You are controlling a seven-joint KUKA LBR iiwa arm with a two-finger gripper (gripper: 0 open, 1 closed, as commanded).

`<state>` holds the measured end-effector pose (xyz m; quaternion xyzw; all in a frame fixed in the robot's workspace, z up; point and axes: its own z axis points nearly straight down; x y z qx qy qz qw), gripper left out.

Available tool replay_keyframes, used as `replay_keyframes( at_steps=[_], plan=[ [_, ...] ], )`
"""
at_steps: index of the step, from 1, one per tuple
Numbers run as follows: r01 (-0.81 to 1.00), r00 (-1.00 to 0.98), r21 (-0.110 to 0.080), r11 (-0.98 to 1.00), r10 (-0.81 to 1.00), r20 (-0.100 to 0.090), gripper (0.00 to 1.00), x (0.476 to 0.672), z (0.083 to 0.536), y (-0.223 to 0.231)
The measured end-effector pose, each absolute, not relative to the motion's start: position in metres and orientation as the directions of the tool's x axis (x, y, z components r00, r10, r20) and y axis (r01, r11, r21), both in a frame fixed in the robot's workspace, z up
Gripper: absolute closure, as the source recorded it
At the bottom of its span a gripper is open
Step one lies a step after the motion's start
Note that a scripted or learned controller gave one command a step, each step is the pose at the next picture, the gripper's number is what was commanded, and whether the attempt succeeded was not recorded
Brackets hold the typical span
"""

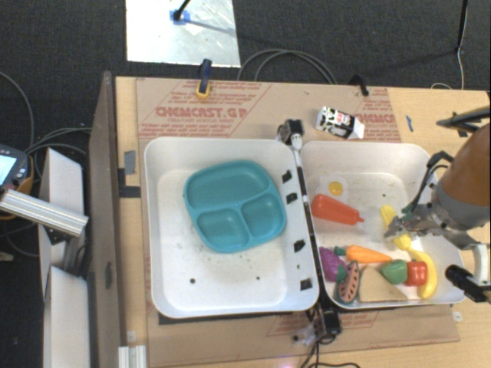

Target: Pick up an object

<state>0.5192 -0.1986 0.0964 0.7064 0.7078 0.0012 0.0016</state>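
Gripper [400, 230] low in right bin [368, 163], touching banana [423, 267]; grip state impossible to tell.

Just under my gripper [400, 232] lies a small yellow piece [402, 242]; a yellow banana [428, 276] curves below it, and an orange carrot [336, 210] lies well to its left.

a cardboard-covered bench [230, 110] bears two white bins [165, 228] and a small carton [340, 122].
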Motion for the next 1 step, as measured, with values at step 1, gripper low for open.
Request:
replay_keyframes(
  at_steps=[1],
  plan=[
    [1.000, -0.015, 0.009, 0.015, 1.000, 0.003, 1.00, 0.5717, 0.1481, -0.1081]
  ],
)
